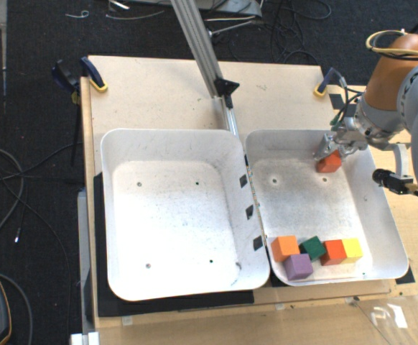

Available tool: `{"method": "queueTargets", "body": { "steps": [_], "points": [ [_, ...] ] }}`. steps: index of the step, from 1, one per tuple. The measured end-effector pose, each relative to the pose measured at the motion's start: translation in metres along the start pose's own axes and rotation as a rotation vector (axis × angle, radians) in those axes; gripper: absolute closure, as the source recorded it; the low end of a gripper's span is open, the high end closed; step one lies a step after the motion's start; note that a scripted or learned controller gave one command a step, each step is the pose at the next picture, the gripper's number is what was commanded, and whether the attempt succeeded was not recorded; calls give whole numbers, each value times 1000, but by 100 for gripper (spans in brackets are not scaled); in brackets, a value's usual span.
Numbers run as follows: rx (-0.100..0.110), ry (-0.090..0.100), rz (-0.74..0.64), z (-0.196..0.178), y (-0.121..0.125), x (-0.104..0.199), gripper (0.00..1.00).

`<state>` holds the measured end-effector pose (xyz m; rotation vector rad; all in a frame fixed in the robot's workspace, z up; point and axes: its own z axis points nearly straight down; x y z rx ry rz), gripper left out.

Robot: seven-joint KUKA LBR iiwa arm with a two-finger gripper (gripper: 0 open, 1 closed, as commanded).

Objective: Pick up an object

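- Orange-red block (330,163) sits right at the tips of the gripper (330,152), its top tucked up between the two fingers, which close narrowly on it.
- It hangs over the far end of the right bin (381,214), near that bin's back wall; whether its underside touches the floor cannot be told from this slant.
- Grey wrist and the orange band (397,54) above it rise away to the right, past the bin's rim.
- At the near end of the same bin lies a tight cluster, well apart from the gripper: an orange cube (285,246), a green cube (312,248), a red cube (335,251) and a yellow cube (352,249) in a rough row, with a purple cube (299,266) just in front, touching the orange and green ones.
- Beside it, the left bin (115,192) shows only dark specks on its white floor.
- Both bins rest on a pale wooden bench (159,92) with clamps at its far corners.
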<state>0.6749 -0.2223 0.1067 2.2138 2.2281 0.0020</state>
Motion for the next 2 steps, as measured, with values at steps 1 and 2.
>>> {"method": "queueTargets", "body": {
  "steps": [1, 2],
  "points": [
    [-1, 2, -2, -16, 0, 73, 100],
    [-8, 2, -4, -94, 6, 162, 100]
  ]
}}
